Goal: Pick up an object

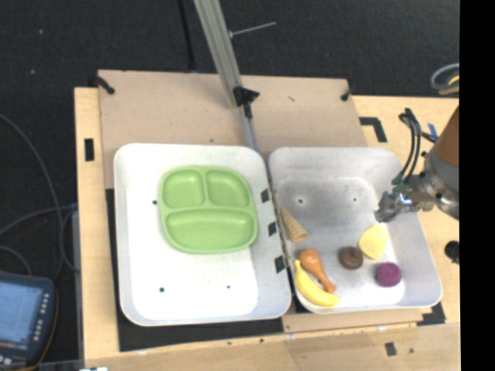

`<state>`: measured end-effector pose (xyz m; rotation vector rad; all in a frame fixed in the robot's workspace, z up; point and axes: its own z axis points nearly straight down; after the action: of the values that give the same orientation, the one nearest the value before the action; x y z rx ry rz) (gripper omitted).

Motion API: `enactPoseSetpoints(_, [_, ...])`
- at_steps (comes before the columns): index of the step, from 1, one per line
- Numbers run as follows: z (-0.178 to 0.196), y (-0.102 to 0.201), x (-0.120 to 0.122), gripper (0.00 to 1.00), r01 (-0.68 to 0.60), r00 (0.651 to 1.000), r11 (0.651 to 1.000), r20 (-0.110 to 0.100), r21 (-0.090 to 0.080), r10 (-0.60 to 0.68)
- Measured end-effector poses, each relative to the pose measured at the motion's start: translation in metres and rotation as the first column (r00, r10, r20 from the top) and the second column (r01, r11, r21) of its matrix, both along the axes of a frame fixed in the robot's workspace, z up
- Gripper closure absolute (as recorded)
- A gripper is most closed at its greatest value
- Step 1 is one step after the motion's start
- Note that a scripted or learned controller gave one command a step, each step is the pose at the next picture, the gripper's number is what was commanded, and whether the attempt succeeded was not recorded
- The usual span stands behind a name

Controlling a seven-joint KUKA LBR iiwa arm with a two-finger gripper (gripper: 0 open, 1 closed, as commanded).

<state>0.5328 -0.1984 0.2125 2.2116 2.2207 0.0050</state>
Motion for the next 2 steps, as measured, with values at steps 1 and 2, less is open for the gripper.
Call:
enactPoseSetpoints(1, [0.046, 0.001, -0.003, 1.00, 0.000, 1.000, 1.000, 0.000, 0.000, 0.000])
enactPoseSetpoints(2, [0.034, 0.045, 0.017, 1.00, -0.002, 1.000, 1.000, -0.005, 0.002, 0.002])
